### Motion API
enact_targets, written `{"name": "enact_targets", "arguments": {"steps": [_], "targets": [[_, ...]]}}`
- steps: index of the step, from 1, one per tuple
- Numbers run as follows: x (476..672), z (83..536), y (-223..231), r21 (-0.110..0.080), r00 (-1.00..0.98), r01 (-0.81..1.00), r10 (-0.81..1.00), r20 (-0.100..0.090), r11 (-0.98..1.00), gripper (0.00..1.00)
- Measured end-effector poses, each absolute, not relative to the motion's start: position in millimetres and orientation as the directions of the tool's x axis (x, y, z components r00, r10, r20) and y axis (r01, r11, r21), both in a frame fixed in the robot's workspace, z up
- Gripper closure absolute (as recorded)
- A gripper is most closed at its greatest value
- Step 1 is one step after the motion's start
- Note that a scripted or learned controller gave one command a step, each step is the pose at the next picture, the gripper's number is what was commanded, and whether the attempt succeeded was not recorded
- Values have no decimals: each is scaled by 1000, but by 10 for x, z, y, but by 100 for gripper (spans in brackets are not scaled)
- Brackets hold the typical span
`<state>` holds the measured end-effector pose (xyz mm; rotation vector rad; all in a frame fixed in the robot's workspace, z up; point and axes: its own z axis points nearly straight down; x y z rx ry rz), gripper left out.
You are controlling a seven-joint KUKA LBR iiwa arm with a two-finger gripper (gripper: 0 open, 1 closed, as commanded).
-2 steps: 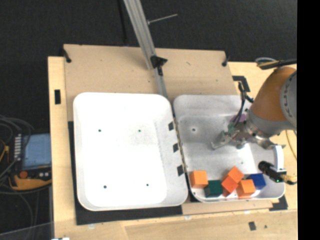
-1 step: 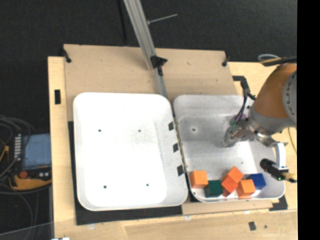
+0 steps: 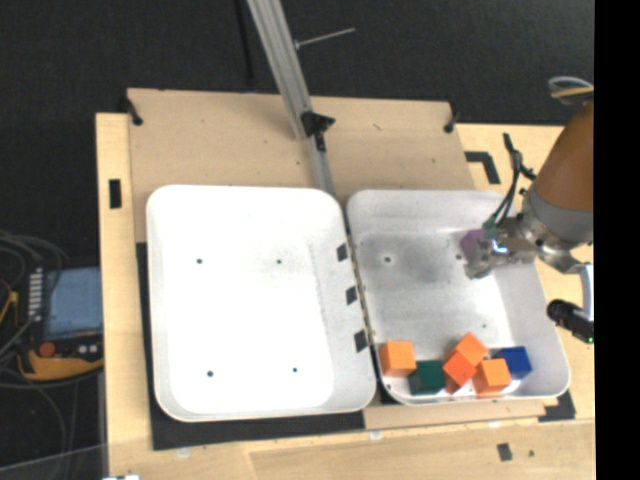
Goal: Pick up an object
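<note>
Gripper (image 3: pixel 482 256) low over the right bin (image 3: pixel 420 268), something small and purple (image 3: pixel 470 240) at its tip; open, closed or gripping, impossible to tell. Blocks well below it at the near wall: orange cube (image 3: pixel 398 356), green block (image 3: pixel 430 376), blue block (image 3: pixel 516 360). Risk: coming up with nothing, or wedging fingers in that tight cluster.

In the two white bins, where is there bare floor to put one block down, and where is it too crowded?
The left bin shows bare floor from wall to wall. In the right bin, the upper and middle floor is bare, left of the gripper. Its lower edge is crowded: orange blocks, a green block and a blue block.
</note>
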<state>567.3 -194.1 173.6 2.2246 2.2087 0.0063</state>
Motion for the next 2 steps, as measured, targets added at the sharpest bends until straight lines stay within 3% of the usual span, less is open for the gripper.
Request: {"name": "enact_targets", "arguments": {"steps": [1, 2], "targets": [[5691, 2255, -1954, 8, -6, 1000, 1000, -2, 6, 100], [5890, 2184, -1493, 3, -7, 1000, 1000, 0, 7, 100]]}}
